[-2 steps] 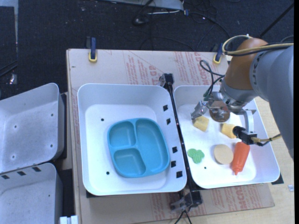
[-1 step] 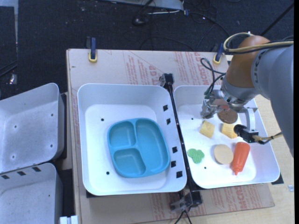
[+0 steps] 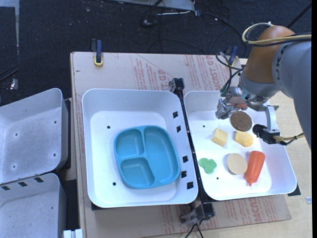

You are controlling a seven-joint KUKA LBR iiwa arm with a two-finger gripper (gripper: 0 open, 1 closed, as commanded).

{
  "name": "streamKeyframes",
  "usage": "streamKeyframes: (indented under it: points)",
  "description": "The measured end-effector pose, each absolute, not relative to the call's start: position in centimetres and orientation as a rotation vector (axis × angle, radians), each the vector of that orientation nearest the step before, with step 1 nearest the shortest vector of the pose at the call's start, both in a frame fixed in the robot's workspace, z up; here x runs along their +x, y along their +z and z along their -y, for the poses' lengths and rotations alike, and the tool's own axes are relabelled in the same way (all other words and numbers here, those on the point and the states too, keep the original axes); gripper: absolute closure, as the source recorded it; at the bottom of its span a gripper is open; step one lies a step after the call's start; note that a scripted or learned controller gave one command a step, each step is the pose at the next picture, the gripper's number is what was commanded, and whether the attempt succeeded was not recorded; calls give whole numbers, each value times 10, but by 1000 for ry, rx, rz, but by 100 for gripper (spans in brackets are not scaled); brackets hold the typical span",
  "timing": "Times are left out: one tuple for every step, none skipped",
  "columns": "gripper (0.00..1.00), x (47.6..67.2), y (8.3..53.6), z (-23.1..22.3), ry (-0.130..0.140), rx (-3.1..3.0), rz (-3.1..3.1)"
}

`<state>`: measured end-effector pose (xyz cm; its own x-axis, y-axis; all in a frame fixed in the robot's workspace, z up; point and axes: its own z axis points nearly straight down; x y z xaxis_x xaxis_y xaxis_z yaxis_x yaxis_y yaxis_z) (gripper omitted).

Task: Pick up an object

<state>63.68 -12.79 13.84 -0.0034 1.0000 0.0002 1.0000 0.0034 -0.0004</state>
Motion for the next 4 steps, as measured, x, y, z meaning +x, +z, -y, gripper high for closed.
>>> streamKeyframes:
  points:
    - [100, 632, 192, 136, -5, -2227, 2225]
    - [100, 633, 206, 136, -3, -2222, 2225]
    - [100, 621, 219, 85, -3, -2213, 2228]
    - [100, 610, 217, 36, 0, -2212, 2227]
